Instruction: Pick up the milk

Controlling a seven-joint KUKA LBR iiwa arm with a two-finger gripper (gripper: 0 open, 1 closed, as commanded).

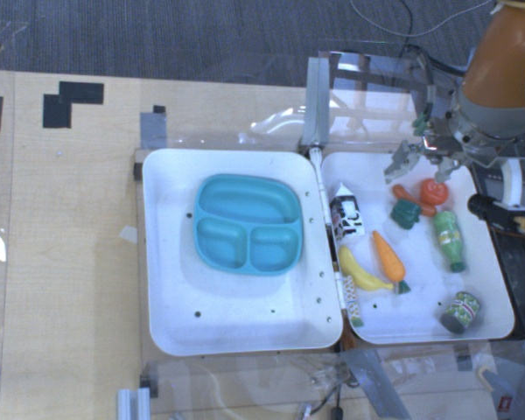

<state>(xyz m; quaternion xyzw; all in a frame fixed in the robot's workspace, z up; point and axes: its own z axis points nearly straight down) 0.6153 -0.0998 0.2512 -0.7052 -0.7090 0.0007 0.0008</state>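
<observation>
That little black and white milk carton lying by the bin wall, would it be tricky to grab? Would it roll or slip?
The milk carton looks boxy with flat sides, so it probably won't roll. It lies on its side against the right bin's left wall, which likely leaves little finger room there. It appears small and toy-like, so probably light, and a nudge from the gripper may slide it.

A single fixed camera looks down from above at a slant, taking in the whole wooden desk (61, 234) from a moderate height. Two shallow white bins sit side by side mid-frame, the left bin (171, 322) and the right bin (494, 322), with dark carpeted floor (201, 16) across the far edge. The grey and orange arm (499, 59) enters from the far right.
</observation>
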